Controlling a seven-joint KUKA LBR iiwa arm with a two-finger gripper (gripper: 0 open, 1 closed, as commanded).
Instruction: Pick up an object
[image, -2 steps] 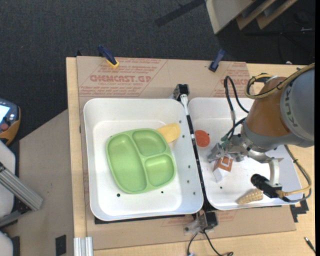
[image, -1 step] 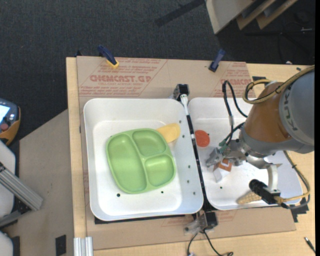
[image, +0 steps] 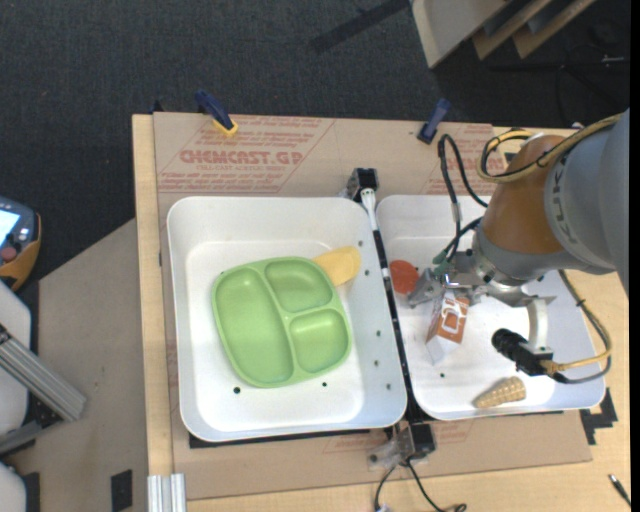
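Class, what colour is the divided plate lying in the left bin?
Light green, seen clearly in the camera view: divided plate.

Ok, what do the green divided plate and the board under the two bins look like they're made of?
The green divided plate looks like moulded plastic: uniform colour, rounded compartment ridges, a soft sheen. The board under the bins looks like brown cardboard or paper-faced sheet, matte with red printed lettering, though the paper could be covering something else. The bins themselves appear to be smooth white plastic.
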